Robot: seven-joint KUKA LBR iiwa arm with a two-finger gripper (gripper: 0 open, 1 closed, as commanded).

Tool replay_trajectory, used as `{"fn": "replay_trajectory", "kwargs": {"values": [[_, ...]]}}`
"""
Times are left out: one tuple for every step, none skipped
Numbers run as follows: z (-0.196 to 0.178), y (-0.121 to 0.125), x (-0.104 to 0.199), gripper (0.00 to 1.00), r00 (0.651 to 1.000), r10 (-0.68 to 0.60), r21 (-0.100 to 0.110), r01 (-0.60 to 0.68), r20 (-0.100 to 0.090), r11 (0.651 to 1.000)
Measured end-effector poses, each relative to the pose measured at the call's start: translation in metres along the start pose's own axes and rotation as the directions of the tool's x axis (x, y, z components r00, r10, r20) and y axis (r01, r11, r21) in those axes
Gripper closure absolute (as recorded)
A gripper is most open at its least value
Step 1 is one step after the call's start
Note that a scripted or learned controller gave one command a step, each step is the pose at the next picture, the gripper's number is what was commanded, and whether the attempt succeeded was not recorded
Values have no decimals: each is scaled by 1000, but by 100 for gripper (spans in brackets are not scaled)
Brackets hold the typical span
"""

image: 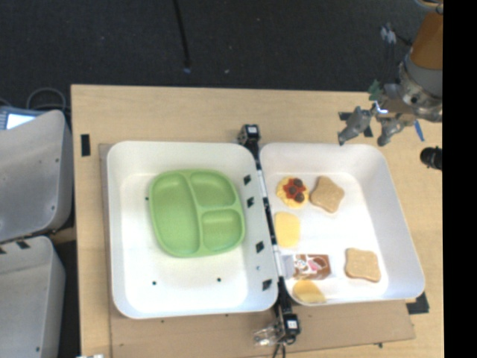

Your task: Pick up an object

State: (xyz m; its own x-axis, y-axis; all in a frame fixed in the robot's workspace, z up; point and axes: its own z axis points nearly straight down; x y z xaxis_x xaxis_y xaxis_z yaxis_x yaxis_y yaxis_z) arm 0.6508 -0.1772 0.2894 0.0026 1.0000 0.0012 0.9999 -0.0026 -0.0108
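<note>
You had six food pieces lying flat in the right bin (387,171): a jam tart (292,190), two toast slices (326,194) (362,265), a yellow slab (288,229), a wrapped snack (311,265) and a pale yellow piece (309,292).

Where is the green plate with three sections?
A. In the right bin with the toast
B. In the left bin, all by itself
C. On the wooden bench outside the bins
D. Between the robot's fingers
B: the green plate lies flat in the left bin with nothing else beside it, while the toast pieces and other toy food sit in the right bin.
</note>
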Motion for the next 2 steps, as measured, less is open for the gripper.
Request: {"fn": "replay_trajectory", "kwargs": {"values": [[-8,2,1,0,1000,-4,-12,4,3,1000],[54,-3,-2,0,1000,-1,-6,1,2,1000]]}}
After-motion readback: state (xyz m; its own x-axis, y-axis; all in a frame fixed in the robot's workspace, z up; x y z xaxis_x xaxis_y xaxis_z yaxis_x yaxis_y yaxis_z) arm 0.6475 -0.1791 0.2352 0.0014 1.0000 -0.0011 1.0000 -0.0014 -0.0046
